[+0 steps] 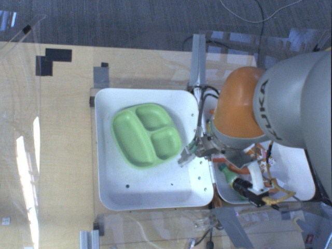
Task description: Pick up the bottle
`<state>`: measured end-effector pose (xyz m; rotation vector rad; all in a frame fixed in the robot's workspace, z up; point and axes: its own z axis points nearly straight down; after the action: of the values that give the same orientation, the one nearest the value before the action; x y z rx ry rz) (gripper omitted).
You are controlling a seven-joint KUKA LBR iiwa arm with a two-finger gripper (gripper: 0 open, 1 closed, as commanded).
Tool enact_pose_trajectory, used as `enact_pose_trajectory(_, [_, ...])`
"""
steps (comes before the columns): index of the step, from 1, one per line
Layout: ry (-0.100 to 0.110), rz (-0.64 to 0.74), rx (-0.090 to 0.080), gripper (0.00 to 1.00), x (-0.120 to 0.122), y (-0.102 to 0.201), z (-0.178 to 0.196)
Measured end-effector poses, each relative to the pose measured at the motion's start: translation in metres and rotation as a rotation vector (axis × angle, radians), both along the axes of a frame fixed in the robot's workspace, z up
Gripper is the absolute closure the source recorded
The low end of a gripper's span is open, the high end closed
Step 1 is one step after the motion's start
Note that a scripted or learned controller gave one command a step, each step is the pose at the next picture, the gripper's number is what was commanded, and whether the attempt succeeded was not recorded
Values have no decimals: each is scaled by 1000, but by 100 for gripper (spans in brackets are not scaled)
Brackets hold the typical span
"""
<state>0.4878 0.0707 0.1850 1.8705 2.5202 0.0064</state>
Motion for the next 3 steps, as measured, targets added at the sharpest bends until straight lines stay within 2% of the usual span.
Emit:
enact_pose_trajectory(1, [0, -150, 0, 0, 0, -44, 12])
enact_pose_trajectory(2, [2, -195, -1, 0, 0, -105, 0])
enact_pose_trajectory(3, [-1, -134, -1, 0, 1, -167, -91])
